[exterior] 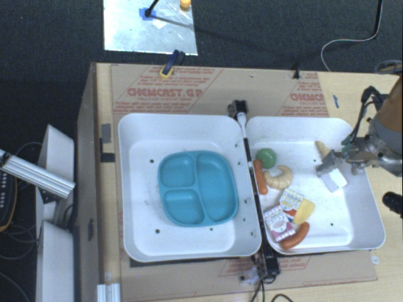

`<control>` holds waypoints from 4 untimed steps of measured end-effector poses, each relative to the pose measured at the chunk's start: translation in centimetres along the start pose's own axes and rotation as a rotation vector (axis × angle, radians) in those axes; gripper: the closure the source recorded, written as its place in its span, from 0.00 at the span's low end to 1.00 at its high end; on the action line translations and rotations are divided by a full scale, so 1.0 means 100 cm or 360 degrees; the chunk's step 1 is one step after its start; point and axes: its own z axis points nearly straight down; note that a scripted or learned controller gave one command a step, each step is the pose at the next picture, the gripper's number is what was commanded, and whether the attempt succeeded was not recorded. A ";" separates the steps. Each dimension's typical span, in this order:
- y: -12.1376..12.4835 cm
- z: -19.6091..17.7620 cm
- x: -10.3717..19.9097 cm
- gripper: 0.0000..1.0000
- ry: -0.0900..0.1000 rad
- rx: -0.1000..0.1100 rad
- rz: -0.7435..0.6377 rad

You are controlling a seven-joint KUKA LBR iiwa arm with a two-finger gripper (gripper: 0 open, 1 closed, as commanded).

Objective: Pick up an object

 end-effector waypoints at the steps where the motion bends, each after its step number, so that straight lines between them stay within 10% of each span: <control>1: 0.011 0.062 0.073 0.00 0.0002 0.0003 -0.0001; 2: -0.031 0.130 0.050 0.00 0.0002 -0.0017 0.0001; 3: 0.029 0.134 0.068 0.00 0.0001 -0.0002 0.0000; 4: -0.010 0.134 0.055 0.00 0.0000 0.0002 0.0003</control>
